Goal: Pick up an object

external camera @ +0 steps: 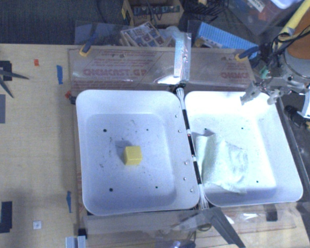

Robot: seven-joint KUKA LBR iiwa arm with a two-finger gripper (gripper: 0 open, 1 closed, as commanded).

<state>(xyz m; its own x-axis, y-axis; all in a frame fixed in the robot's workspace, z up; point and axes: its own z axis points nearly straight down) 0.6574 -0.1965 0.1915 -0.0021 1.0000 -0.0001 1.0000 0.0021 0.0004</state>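
A small yellow cube (133, 155) lies near the middle of the left bin (93, 107). In the right bin (279, 138) a crumpled pale cloth (225, 164) is spread over the front left part. My gripper (259, 96) hovers over the back right corner of the right bin, far from both the cube and the cloth. Its two fingers (246, 97) stand apart, open, with nothing between them.
A clear plastic panel (129, 68) and cardboard line the back of the bins. Cables, boxes and a blue item (217, 37) clutter the area behind. The wooden bench (26, 138) extends to the left, with scissors (2, 74) near its far edge.
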